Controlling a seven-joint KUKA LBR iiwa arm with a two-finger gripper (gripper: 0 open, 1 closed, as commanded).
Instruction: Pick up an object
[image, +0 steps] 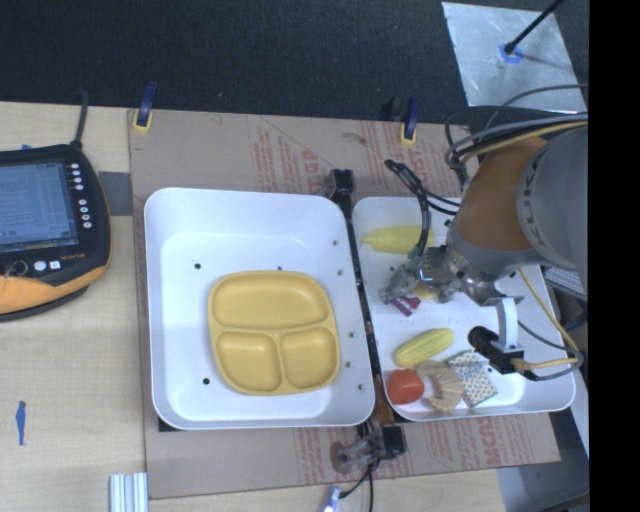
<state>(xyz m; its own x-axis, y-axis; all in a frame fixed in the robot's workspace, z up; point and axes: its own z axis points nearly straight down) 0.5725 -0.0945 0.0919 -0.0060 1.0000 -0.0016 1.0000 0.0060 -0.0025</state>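
Note:
The right bin (540, 400) holds several small items: a yellow corn-like piece (392, 238) at its far end, another yellow piece (423, 346) nearer the front, a red round item (404, 386), tan cracker-like pieces (440, 382) and a checkered packet (474, 378). My gripper (410, 287) hangs low in the middle of this bin, just above a small dark red item (405, 305), between the two yellow pieces. Nothing shows clearly between its fingers. The grey and orange arm (520, 205) covers the bin's right part.
The left bin (175, 300) holds a yellow three-compartment tray (272, 330). A tablet-like pendant (45, 225) lies on the bench at far left. Cables run around the wrist and over the right bin's rim. Clamps sit along the cardboard's far edge.

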